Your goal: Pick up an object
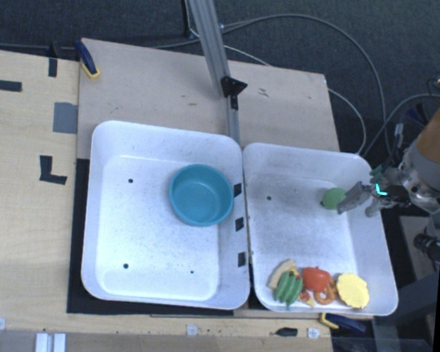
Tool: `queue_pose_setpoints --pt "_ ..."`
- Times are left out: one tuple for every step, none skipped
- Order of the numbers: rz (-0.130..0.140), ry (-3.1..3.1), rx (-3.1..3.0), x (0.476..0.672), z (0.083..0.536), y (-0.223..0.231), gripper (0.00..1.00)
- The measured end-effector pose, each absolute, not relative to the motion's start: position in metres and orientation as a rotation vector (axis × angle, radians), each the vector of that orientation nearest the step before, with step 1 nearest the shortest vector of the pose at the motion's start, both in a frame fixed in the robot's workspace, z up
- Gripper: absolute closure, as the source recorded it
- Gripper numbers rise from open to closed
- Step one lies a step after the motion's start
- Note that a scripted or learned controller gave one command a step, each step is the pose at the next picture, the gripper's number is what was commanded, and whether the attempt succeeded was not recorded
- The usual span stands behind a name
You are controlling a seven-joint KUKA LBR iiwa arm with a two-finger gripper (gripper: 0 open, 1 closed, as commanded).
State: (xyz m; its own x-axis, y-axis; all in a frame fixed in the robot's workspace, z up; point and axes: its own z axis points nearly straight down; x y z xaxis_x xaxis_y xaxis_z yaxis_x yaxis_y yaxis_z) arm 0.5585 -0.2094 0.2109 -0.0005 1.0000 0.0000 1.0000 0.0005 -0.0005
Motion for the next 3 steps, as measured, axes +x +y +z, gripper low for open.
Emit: queue_pose_setpoints --pt "0.001 -2.222 -2.221 0.559 0.211 -0.209 0.0" --pt "0.003 -2.22 -2.219 0.559 0.169 -0.21 0.0" --pt "0.005 -2.218 -2.217 0.555 0.105 -0.208 0.0"
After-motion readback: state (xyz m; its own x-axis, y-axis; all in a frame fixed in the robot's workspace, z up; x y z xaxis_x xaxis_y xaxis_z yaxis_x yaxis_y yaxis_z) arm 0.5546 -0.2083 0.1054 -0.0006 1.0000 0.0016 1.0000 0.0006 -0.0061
